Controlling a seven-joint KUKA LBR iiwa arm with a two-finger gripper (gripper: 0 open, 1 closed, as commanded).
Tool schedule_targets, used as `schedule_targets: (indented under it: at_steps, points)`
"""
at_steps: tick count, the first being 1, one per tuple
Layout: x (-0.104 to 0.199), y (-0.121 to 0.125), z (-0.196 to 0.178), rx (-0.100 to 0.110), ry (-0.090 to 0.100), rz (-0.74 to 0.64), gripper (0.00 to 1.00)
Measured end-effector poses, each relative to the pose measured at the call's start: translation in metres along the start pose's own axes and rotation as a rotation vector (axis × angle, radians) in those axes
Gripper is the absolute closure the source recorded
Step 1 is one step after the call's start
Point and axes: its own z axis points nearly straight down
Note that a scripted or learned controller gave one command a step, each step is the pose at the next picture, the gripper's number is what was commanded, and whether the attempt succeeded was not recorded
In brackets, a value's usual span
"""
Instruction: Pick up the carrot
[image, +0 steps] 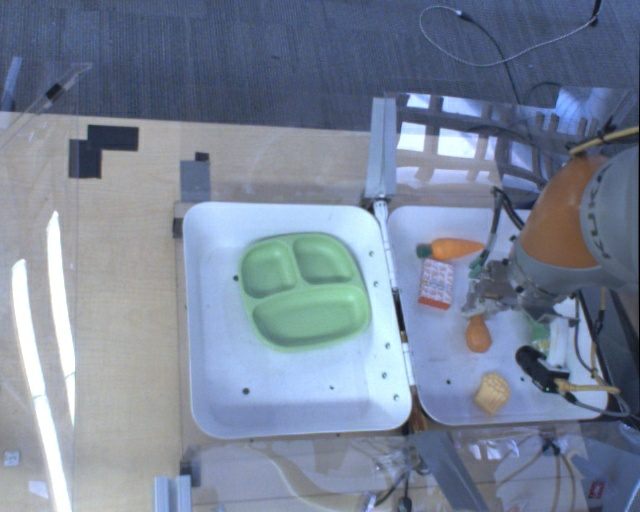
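Near the right bin's (445, 375) 12 o'clock wall, the carrot (458, 248) lies flat, long axis 9-to-3, green top toward 9 o'clock, bare floor beyond it. The end effector (490, 297) hangs at its 5 o'clock; apart or together cannot be told.

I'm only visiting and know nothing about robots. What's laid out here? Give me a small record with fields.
Left bin: shallow white left bin holding a green divided plastic plate
Right bin: shallow white right bin holding four small things
Carrot: orange carrot with a green top, lying at the far side of the right bin, not held
Other things: red-and-white small carton; small rounded orange piece; tan lumpy piece
Arm: grey arm with an orange band, reaching in from the right
Gripper: gripper between the carrot and the orange piece
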Motion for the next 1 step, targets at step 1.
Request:
schedule_targets:
  at_steps: [1]
  points:
    - [0.0732,-0.0373,-0.0816,0.005,0.001,-0.399,1.0]
